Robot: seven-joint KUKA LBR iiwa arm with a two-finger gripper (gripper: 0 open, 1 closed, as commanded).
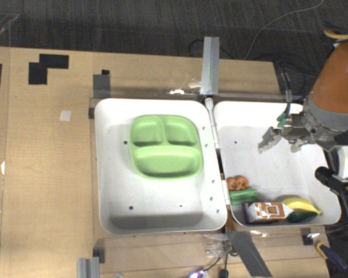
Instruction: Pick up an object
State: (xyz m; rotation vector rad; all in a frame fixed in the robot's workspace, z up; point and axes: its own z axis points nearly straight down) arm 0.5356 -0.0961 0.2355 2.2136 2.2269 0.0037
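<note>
Green tray point(165, 145) lay in the left bin point(113, 172). Over the right bin point(249, 155), the gripper point(281, 141) hung with fingers spread, gripping nothing, well above the banana point(300, 205).

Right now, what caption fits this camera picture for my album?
Robot gripper, fingers spread, above the right bin by a banana; green divided plate in the left bin.

Arm point(336, 86) cut off by right edge.
</note>
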